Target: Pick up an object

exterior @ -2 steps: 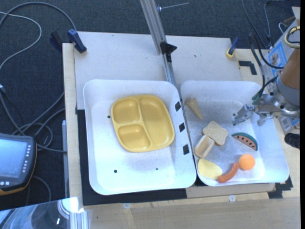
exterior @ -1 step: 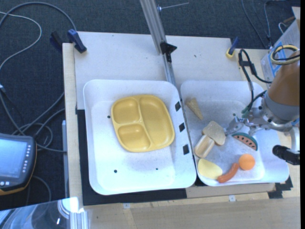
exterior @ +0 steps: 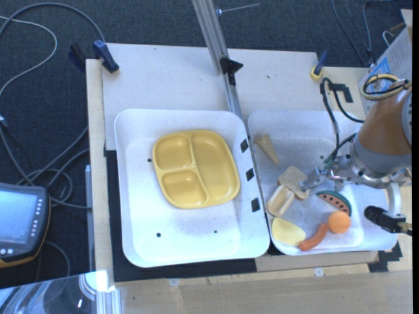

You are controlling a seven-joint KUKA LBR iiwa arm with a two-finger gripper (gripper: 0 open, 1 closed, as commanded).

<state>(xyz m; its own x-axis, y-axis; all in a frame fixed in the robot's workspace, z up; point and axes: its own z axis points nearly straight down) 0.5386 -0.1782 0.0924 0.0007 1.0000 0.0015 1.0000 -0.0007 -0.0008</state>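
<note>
End effector (exterior: 319, 178) (we cannot tell its grip state) hangs low in the right bin (exterior: 308, 126), beside the watermelon slice (exterior: 335, 199).

No readable text, labels, brands, numbers or signs on anything

A yellow divided plate (exterior: 195, 169) fills the left bin (exterior: 131, 175); toy food litters the right bin (exterior: 294, 126).

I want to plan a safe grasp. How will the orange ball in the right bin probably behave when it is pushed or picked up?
The orange ball looks round and smooth, so it will probably roll if nudged. It lies against the watermelon slice and the carrot, which may check it. It seems small, likely light.
</note>
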